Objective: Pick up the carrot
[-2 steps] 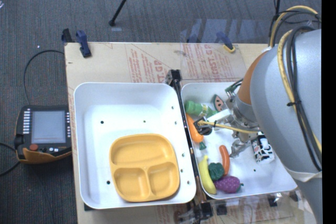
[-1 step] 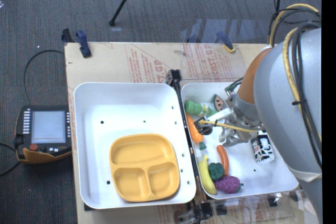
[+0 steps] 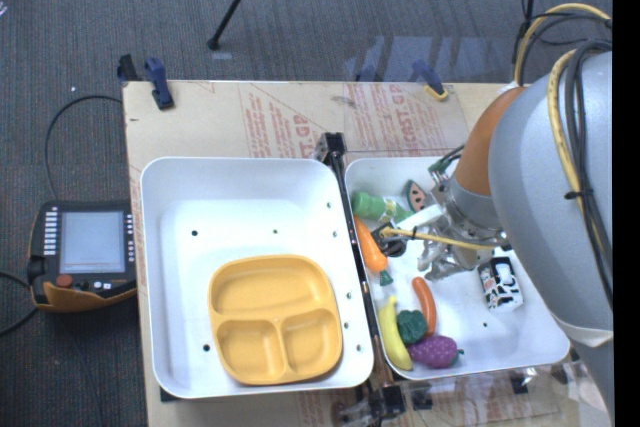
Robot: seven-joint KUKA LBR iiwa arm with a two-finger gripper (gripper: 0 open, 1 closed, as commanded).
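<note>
Carrot [image 3: 371, 248]: smooth orange taper, laid at right bin's [image 3: 530, 340] left wall.
Neighbours: green vegetable [image 3: 377, 206] above; banana [image 3: 394, 334], sausage [image 3: 425, 303], grapes [image 3: 434, 350] below.
Gripper [image 3: 440, 250]: right of carrot; finger state cannot be told.

Arm bent low, entering from three o'clock.
The grey arm [image 3: 560, 185], its orange band [image 3: 485, 150] showing, points its gripper [image 3: 440, 250] toward nine o'clock; wrist steeply angled downward.

Lighting even, moderately bright, overhead. White bins [image 3: 250, 185] near blown out, faint soft shadow under yellow tray [image 3: 275, 317] inside left bin. Floor beyond bins dim. Overall slight softness, mild grain.
</note>
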